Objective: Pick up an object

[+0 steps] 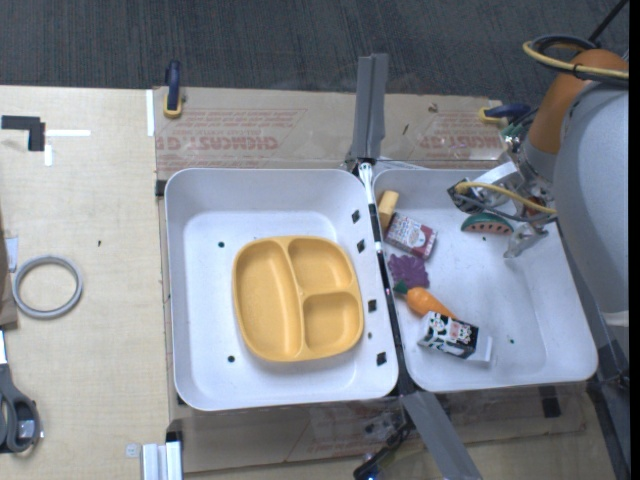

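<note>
end effector: over right bin's far right, a watermelon slice toy clamped between its fingers.
cardboard: red printing, mirrored, unreadable.
milk carton: cow-patterned.

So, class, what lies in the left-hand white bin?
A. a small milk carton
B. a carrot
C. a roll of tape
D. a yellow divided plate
D: the yellow divided plate sits in the left bin, while the carrot and milk carton lie in the right bin.
</note>
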Controlling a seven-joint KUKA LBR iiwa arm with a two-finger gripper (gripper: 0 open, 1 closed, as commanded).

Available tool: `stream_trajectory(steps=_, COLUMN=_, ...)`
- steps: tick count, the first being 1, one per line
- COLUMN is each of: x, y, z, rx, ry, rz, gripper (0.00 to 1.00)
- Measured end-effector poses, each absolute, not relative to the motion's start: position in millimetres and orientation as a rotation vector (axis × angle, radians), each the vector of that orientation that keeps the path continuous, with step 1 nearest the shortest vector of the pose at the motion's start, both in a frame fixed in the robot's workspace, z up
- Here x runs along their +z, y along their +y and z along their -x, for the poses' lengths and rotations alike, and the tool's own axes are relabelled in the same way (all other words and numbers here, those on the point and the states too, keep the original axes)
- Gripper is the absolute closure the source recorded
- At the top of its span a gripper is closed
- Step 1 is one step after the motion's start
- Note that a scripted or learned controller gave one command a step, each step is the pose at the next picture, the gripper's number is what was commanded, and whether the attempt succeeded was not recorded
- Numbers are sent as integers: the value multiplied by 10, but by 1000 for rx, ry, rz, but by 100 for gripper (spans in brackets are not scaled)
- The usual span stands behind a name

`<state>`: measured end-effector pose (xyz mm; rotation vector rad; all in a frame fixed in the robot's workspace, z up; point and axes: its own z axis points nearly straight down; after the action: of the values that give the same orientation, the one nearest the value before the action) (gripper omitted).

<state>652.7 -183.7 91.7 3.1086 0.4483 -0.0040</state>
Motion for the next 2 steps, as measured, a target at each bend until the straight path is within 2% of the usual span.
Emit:
stream_trajectory(steps=1, x=908, y=-1084, z=-5576, rx=-6, ry=316, rz=-3128, gripper=0)
stream_trajectory(steps=2, x=968, y=-1140, z=-5357, rx=-7, ry=313, rz=-3128, gripper=0)
